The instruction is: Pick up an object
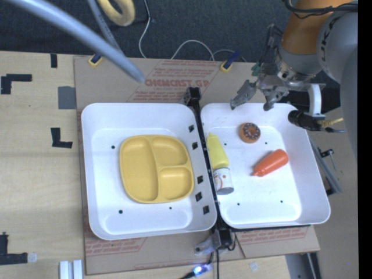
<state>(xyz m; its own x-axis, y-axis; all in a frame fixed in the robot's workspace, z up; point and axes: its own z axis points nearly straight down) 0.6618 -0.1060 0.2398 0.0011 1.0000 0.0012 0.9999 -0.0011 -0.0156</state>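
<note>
In the right bin (302, 205) lie three things: a small brown doughnut (250, 132) near the back, an orange carrot (270, 163) to its right, and a yellow bottle with a white labelled end (218, 160) along the left wall. My gripper (254, 102) hangs above the bin's back rim, just behind the doughnut, with its two fingers spread open and nothing between them.
The left bin (99, 150) holds a yellow divided plate (156, 168). A black divider with clips (200, 156) runs between the bins. A grey pole (70, 25) crosses the upper left. Cables lie behind the bins.
</note>
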